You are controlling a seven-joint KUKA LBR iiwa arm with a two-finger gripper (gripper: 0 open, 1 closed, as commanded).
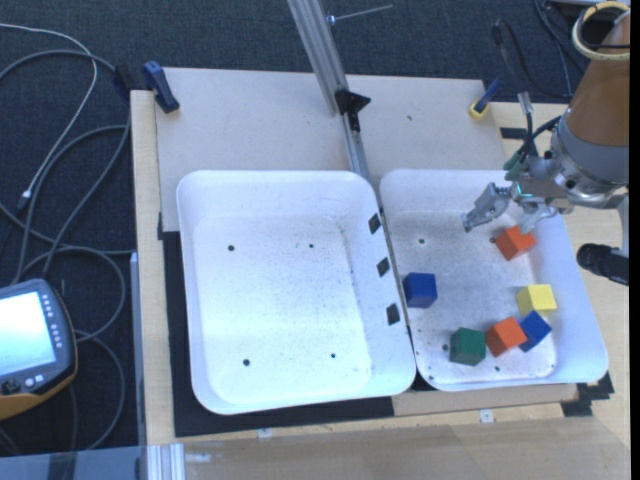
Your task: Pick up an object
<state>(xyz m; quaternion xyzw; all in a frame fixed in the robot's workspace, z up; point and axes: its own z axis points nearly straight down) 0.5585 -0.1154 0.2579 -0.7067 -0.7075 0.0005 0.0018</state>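
Nearest the front of the bench, in the right-hand shallow white plastic bin, a dark green cube sits by the front wall. Just right of it an orange cube touches a blue cube. A yellow cube stands just behind those two. A second, larger blue cube lies apart to the left, near the divider between the bins.

Further back, a second orange cube rests on the bin floor, tilted, close under the arm's wrist.

The two-finger gripper on the grey KUKA arm with an orange band hangs over the back half of the right bin, left of that orange cube. Fingers look spread apart, nothing between them.

The left-hand white bin lies alongside. Beyond both, a slanted aluminium rail crosses the pale bench board.
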